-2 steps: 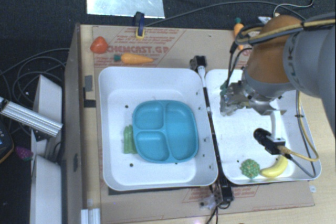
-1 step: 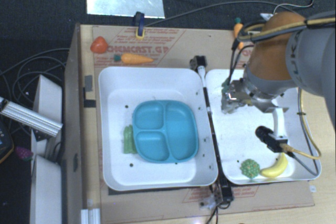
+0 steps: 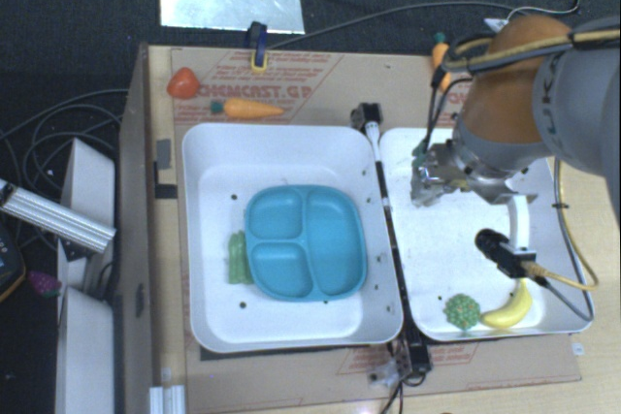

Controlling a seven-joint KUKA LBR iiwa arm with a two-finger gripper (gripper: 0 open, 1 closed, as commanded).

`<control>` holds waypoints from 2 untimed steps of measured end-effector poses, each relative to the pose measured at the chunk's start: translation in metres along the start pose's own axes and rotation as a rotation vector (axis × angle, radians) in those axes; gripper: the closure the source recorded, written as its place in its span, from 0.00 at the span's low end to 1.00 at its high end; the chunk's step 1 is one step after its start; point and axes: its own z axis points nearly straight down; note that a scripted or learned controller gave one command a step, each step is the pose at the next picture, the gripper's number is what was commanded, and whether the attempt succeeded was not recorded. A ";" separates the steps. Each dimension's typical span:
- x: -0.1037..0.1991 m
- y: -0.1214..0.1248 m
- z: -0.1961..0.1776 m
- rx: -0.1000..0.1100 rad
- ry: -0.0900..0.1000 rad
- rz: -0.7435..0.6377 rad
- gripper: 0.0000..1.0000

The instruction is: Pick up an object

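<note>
A yellow banana point(image 3: 511, 308) is seen at about five o'clock in the right bin point(image 3: 427, 247), touching a green bumpy ball point(image 3: 463, 311) at its nine o'clock. The gripper point(image 3: 427, 189) is poised at the bin's ten o'clock, well apart from both; its state cannot be told. In the left bin point(image 3: 209, 208), a blue divided plate point(image 3: 304, 242) is flanked by a green piece point(image 3: 237, 259) at nine o'clock.

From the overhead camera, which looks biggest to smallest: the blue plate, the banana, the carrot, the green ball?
1. blue plate
2. carrot and banana, too alike to rank
3. green ball
</note>
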 end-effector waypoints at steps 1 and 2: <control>0.001 0.001 -0.010 -0.002 0.001 -0.004 1.00; 0.001 0.002 -0.021 -0.004 0.002 -0.009 1.00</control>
